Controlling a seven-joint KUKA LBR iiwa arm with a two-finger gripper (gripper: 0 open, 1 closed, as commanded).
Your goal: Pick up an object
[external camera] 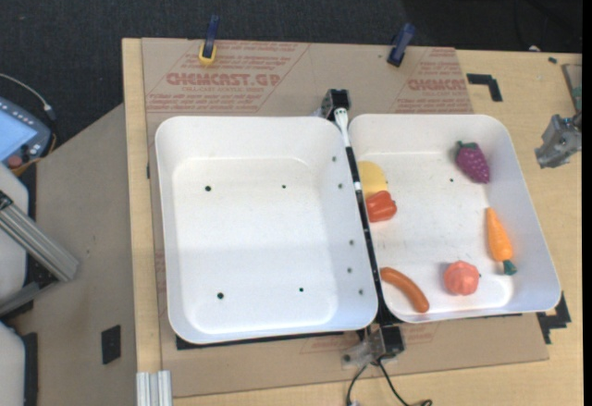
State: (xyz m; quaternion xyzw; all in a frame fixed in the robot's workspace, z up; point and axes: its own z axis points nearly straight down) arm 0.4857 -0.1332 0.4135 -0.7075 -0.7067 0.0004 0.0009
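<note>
Gripper (558, 141): hung outside the right bin's right rim, over the bench (111, 210).
Right bin (425, 228): lay just left of gripper.
Left bin (250, 238): lay beyond it, touching, farthest from gripper.
Grape bunch (473, 162): sat nearest gripper, to its left, in right bin.
Carrot (499, 239): lay left of gripper, nearer the camera.
Round fruit (462, 277): sat just left of carrot.
Sausage (405, 289): lay farther left.
Blocks (375, 192): rested against right bin's far-left wall.

Brown board (277, 71) under the bins: red print "CHEMCAST G.P" behind the left bin (176, 210), with smaller red lines above and below it, too small to read. Same red print repeats behind the right bin (527, 238), partly readable as "CHEMCAST".
</note>
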